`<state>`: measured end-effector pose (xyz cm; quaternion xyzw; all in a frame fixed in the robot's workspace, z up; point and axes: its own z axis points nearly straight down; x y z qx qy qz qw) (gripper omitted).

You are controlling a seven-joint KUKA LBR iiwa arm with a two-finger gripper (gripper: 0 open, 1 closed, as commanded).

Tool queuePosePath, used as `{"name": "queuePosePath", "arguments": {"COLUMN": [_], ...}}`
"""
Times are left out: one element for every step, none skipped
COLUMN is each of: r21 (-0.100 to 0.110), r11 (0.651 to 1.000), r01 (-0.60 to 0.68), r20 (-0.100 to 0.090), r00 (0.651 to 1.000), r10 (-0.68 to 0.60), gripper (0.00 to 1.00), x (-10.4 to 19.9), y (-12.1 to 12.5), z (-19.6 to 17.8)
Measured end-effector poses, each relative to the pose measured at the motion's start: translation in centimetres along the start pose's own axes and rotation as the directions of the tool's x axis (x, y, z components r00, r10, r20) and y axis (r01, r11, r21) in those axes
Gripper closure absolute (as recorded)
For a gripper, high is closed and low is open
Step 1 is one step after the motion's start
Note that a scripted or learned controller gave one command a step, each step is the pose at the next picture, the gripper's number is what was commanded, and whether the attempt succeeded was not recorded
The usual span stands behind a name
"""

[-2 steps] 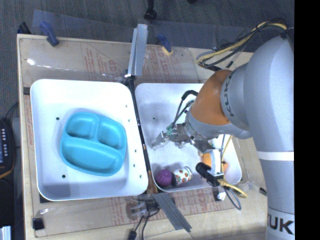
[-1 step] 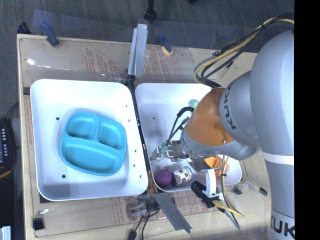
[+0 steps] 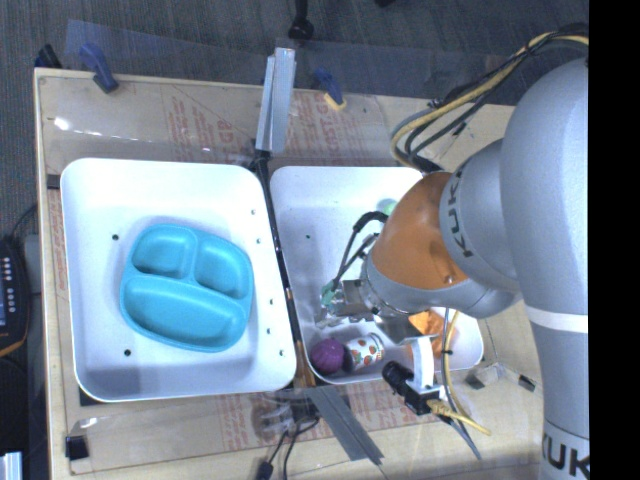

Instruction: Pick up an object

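A blue divided tray [image 3: 187, 285] lies in the left bin [image 3: 90, 193]. In the right bin [image 3: 310, 203], near its front edge, sit a purple ball-like object [image 3: 327, 355] and a small patterned object [image 3: 366, 349] beside it. An orange item [image 3: 430, 321] peeks out under the arm, and a bit of green [image 3: 386, 207] shows behind the orange band. My gripper [image 3: 338, 302] hangs low in the right bin just above the purple object; the wrist hides its fingers.
The grey arm with its orange band [image 3: 420, 248] covers the right half of the right bin. A metal divider strip [image 3: 275, 98] stands between the bins at the back. Blue clamps [image 3: 98, 68] grip the bench's far edge. Cables [image 3: 440, 388] trail at the front.
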<state>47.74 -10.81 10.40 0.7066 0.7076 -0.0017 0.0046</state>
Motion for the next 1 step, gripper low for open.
{"name": "queuePosePath", "arguments": {"r21": [0.007], "r11": [1.0], "r01": [0.009], "r20": [-0.009], "r00": [1.0], "r10": [-0.009], "gripper": [1.0], "x": [-3.58], "y": [16.07], "z": [1.36]}}
